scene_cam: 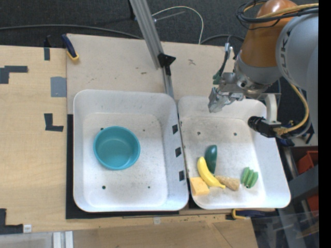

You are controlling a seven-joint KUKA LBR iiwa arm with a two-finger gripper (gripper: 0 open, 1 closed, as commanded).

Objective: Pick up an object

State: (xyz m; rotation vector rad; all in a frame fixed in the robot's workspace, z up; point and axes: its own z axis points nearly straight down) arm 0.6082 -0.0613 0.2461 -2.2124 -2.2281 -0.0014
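Note:
My gripper (216,104) hangs over the far edge of the right bin (269,154), its fingers close together with nothing between them. Well below it, near the bin's front, lie a yellow banana (207,172), a dark green oval object (210,154), a yellow block (199,186), a tan piece (229,182) and a light green ridged object (250,177). The grey arm with its orange band reaches in from the upper right.
The left bin (85,138) holds a teal bowl (117,148). A slanted metal pole (150,30) crosses above the divide between the bins. A black cable fitting (261,125) sits at the right bin's right rim.

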